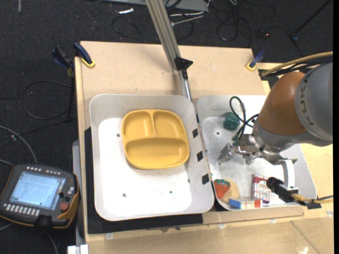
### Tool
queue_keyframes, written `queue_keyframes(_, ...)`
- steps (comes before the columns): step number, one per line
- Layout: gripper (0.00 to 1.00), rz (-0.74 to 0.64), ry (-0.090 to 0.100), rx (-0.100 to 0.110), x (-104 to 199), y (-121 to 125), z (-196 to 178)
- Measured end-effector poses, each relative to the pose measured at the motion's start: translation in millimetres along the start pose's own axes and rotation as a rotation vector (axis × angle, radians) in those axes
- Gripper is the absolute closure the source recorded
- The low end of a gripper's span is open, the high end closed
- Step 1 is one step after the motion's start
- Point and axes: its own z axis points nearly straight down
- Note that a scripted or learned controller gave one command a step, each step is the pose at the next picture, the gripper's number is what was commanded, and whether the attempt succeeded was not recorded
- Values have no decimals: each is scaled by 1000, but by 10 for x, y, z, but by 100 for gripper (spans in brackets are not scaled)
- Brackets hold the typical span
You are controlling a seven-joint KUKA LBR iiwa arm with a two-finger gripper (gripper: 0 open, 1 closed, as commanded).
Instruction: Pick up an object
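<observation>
My gripper [236,153] hangs low over the middle of the right bin [212,106], its two metal fingers spread apart with nothing between them. A teal object [231,122] lies just behind it, towards the bin's back. Along the front of the right bin lie an orange and red toy [224,187], a small blue and red block [247,203] and a red and white box [260,188]. None of these touch the fingers. The grey arm with its orange band [280,110] covers the right side of that bin.
The left bin [106,157] holds a yellow divided plate [156,139]. A slanted metal pole [165,28] crosses the back of the bench. A black cable [239,109] loops near the teal object. A black part [279,187] juts out by the box.
</observation>
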Motion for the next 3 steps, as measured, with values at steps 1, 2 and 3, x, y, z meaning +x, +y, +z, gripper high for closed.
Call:
queue_keyframes(1, 100, 0, -1, -6, -4, 17, -129)
queue_keyframes(2, 100, -3, -2, -11, 11, 93, -573)
queue_keyframes(3, 100, -2, -3, -11, -77, 79, -1157)
